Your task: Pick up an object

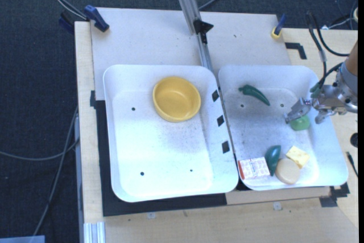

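Camera view: gripper point(307, 110) low over right bin point(250, 74), fingers spread, straddling small green object point(300, 123) by the right wall; no grasp evident. Object apparently light, rounded, possibly slippery; best pinched across its middle.

Two shallow bins sit side by side on a bench point(170, 37), seen from above at a slant. The left bin point(165, 179) holds a bowl point(177, 99) in its far half, toward the right. The right bin point(250, 128) holds a curved pepper point(254, 94) near its far left side. At its near edge lie four things close together: a small carton point(253, 168) at the left, a rounded item point(273, 154) just beside it, a disc-shaped piece point(288, 171) to the right, and a wedge point(297, 155) touching that piece from behind. A small round object point(300, 122) rests by the right wall, directly under the gripper point(310, 112), which reaches in from the right.
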### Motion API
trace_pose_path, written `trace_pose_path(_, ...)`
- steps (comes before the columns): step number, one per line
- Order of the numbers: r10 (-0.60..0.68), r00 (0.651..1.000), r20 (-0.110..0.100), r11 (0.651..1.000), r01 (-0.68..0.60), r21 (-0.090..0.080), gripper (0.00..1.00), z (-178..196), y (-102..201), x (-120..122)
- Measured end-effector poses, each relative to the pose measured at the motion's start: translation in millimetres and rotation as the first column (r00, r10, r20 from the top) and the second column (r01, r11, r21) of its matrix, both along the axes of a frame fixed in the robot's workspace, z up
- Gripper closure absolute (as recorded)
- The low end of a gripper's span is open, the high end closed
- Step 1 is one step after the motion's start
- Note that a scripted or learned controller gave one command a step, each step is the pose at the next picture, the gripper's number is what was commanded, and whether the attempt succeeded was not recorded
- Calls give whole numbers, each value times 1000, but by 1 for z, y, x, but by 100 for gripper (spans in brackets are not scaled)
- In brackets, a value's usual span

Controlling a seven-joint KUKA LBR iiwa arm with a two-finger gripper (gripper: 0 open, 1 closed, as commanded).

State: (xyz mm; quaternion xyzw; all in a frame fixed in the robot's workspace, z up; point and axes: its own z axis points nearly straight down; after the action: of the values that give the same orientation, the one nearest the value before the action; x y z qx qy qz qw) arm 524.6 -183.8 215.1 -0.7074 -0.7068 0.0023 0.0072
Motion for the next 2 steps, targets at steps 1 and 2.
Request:
trace_pose_path(1,1,1000,-3,1000,-1,2,0,-62,9,-3)
trace_pose_path(2,0,1000,-3,1000,0,2,0,-116,11,-4)
